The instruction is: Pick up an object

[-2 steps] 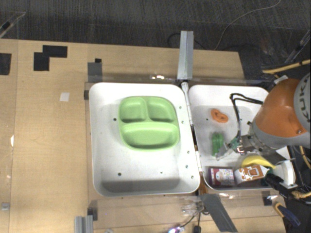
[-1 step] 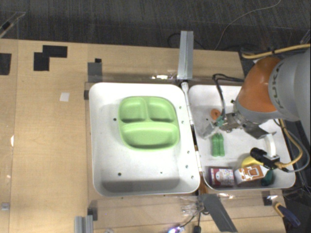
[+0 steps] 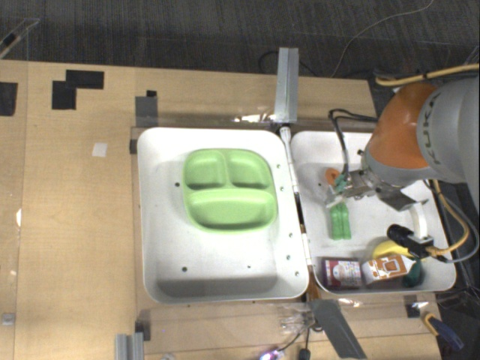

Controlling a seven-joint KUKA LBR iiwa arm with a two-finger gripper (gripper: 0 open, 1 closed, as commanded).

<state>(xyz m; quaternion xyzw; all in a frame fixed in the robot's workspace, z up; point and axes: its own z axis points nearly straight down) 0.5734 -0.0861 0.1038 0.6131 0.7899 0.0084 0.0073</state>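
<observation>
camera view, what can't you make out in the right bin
- Gripper, camera view: too small and partly under the arm to tell how it stands, or whether it touches the green block.
- Orange thing: too small to identify.
- Carton and bottle labels: blurred, unreadable.
- Right bin far corner: hidden by the arm.

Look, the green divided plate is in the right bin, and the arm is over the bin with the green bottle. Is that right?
Not quite. The green divided plate lies in the left bin, as the camera view shows. The rest holds: the arm is over the right bin, where the green bottle lies.
</observation>
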